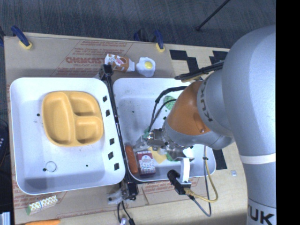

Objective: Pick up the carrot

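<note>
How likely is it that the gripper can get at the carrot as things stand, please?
Probably yes, though it looks tight. The gripper hangs close by in the same bin, and nothing covers the carrot. But the carrot lies along the bin's left wall, with a red box close beside it.

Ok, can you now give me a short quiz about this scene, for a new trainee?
1. True or false: the yellow tray lies in the view's left bin.
2. What lies directly beside the carrot? A) the red box B) a blue clamp C) the yellow tray
3. Fill in: the arm reaches over the view's ___ bin.

Key: 1 true; 2 A; 3 right.
</note>
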